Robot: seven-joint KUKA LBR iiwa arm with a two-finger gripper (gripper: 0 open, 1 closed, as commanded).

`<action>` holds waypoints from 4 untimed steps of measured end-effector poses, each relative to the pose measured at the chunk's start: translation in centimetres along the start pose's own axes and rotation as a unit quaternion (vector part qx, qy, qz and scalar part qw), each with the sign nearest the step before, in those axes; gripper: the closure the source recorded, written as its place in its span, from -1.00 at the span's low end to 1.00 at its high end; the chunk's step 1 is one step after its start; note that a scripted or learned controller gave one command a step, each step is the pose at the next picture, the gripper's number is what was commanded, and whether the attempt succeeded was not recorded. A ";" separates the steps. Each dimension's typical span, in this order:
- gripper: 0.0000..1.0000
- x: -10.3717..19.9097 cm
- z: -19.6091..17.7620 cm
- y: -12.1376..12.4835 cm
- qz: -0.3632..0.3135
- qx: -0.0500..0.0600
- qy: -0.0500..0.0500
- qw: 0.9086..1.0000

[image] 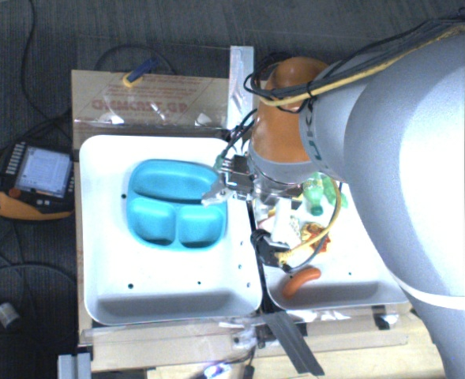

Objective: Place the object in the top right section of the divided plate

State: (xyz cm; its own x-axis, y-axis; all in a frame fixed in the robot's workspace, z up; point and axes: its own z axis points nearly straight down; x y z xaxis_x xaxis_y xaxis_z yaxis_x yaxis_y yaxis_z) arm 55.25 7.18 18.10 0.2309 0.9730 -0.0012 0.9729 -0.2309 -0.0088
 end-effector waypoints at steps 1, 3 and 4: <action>-1.00 2.6 -14.9 1.5 -0.018 -0.003 -0.003 1.000; -1.00 -0.6 -21.1 3.8 0.095 -0.003 -0.002 0.995; 1.00 -0.7 -21.9 3.9 0.096 -0.002 -0.007 0.995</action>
State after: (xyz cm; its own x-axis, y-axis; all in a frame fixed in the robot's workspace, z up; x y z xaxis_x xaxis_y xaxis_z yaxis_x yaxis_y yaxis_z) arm 59.05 5.63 39.91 0.4120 0.9111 -0.0159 0.9111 -0.4121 -0.0029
